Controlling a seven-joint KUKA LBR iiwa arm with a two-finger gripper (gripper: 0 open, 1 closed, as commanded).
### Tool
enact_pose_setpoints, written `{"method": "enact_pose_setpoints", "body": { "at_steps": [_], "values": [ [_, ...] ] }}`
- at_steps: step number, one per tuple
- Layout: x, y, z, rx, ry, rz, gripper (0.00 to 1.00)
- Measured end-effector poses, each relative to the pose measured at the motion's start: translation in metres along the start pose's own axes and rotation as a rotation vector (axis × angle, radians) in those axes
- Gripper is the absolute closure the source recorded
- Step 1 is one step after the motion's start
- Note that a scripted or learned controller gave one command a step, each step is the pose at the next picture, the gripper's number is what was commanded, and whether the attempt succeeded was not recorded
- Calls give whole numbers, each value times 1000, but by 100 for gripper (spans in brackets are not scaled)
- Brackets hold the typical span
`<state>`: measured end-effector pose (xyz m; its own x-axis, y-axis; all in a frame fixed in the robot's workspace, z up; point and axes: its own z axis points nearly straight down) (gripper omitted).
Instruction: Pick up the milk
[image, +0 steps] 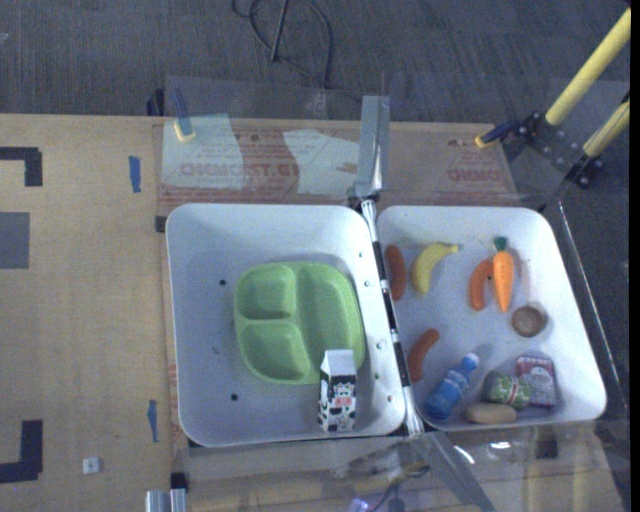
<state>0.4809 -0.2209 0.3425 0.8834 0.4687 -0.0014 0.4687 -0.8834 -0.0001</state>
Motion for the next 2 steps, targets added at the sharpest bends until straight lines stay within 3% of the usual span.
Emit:
{"method": "enact_pose_setpoints", "body": {
  "at_steps": [1,2],
  "values": [
    [-2,1,-31,0,0,219,100],
    [-2,2,-53,1,0,285,100]
  ]
}}
